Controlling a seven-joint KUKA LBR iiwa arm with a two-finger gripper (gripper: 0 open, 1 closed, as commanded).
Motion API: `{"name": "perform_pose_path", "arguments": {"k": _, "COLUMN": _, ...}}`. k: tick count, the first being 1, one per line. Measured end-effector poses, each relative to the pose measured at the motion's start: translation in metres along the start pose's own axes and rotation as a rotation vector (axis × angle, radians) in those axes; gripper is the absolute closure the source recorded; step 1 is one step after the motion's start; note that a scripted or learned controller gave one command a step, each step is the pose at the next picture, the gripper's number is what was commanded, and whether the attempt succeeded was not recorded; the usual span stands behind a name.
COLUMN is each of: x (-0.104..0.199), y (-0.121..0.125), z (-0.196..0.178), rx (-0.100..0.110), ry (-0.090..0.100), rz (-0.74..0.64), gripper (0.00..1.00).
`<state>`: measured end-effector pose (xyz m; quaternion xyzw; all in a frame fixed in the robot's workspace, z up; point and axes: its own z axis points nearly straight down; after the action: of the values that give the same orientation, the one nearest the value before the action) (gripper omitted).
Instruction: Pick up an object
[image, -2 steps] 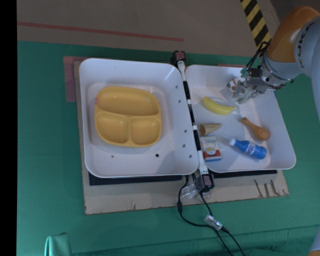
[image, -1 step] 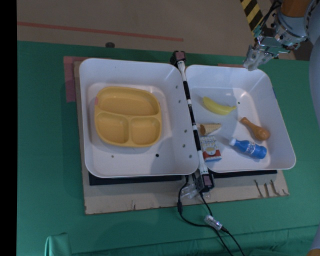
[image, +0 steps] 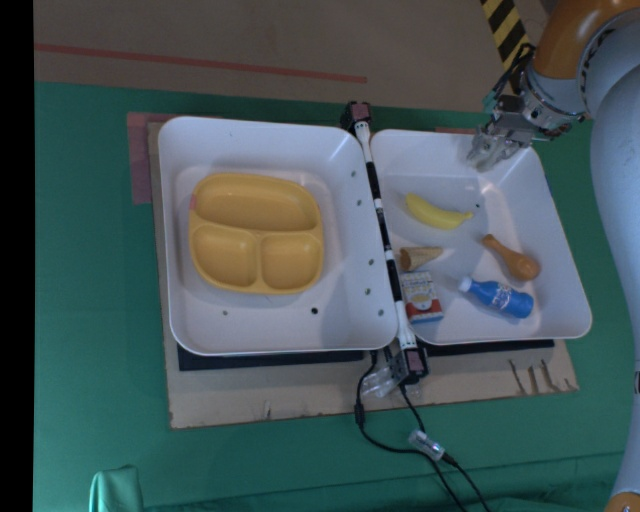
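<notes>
Hovering over the far corner of the shallow white right-hand bin (image: 560, 255), the hand (image: 490, 152) grips nothing — fingers slightly parted — so picking is undone, with the yellow plastic banana (image: 437, 212) lying mid-bin, untouched.

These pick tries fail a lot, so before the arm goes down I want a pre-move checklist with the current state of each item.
1. Gripper carries nothing: ok, it hangs over the far corner of the right bin with no object under it.
2. Finger opening: cannot tell, too small and blurred.
3. Targets in the right bin: ok, banana, cone, wooden drumstick, blue bottle and small carton all lie there.
4. Room around targets: ok for banana, drumstick and bottle, which lie apart; not ok for the carton, close to the divider wall.
5. Gripper above a target: not ok, the nearest, the banana, lies nearer the camera.
</notes>
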<state>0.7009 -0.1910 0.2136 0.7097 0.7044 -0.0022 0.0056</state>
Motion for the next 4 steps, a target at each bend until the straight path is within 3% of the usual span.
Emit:
{"name": "perform_pose_path", "arguments": {"k": 1, "x": 0.023, "y": -0.002, "z": 0.014, "rx": 0.005, "ry": -0.019, "rz": 0.008, "gripper": 1.0}}
{"name": "perform_pose_path", "arguments": {"k": 2, "x": 0.022, "y": -0.004, "z": 0.019, "rx": 0.013, "ry": -0.021, "rz": 0.006, "gripper": 0.0}}
{"name": "perform_pose_path", "arguments": {"k": 3, "x": 0.028, "y": -0.001, "z": 0.002, "rx": 0.008, "ry": -0.003, "rz": 0.008, "gripper": 1.0}}
{"name": "perform_pose_path", "arguments": {"k": 4, "x": 0.025, "y": -0.002, "z": 0.002, "rx": 0.01, "ry": -0.009, "rz": 0.009, "gripper": 0.0}}
